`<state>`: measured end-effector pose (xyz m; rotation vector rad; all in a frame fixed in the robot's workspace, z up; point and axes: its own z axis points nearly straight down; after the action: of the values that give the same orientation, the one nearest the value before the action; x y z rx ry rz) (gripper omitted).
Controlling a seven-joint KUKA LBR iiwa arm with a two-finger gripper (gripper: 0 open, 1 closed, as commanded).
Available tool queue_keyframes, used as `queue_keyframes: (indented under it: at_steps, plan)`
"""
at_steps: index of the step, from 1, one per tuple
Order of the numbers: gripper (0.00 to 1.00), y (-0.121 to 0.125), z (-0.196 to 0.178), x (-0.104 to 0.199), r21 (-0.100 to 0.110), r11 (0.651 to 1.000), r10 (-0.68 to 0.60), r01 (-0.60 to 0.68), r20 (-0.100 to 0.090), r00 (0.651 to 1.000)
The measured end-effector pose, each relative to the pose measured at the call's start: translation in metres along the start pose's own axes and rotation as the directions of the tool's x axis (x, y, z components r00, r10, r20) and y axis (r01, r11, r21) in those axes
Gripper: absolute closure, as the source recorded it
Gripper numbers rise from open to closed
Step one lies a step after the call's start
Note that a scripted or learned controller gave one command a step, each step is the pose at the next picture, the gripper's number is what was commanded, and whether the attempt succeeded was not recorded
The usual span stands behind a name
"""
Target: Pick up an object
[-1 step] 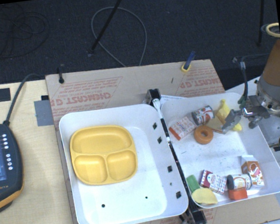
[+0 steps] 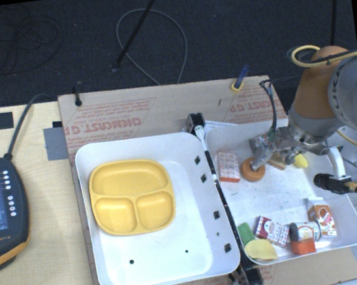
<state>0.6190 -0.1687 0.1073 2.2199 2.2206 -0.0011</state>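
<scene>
My gripper [image 2: 260,155] hangs low in the upper part of the right bin [image 2: 285,196], reaching in from the grey arm with its orange band [image 2: 320,95]. Right under it and slightly to the left lies a round brown ring-shaped object [image 2: 254,173]; whether they touch is unclear. A red and white packet [image 2: 227,166] lies just left of that, by the bin's left wall. A small yellow object [image 2: 300,161] sits to the right of the gripper, under the wrist.
Along the right bin's front lie a green piece [image 2: 245,232], a yellow wedge [image 2: 261,250], a red-white box [image 2: 270,229], a dark can [image 2: 297,231], a red block [image 2: 303,247] and a small carton [image 2: 322,220]. The left bin [image 2: 155,260] holds a yellow divided plate [image 2: 132,196].
</scene>
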Motion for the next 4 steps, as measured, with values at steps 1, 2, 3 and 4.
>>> queue_keyframes:
  at_steps: [1, 2, 3, 4]
  plan:
    - [0.00, 0.028, 0.015, -0.017, 0.015, 1.000, -0.006, 0.006, -0.022, 1.000]
    - [0.00, 0.030, 0.014, -0.026, 0.008, 1.000, -0.007, 0.007, -0.029, 1.000]
    - [0.00, 0.031, 0.014, -0.030, 0.006, 1.000, -0.009, 0.009, -0.031, 0.999]
    - [0.00, 0.027, 0.007, -0.035, 0.006, 1.000, -0.010, 0.010, -0.017, 1.000]
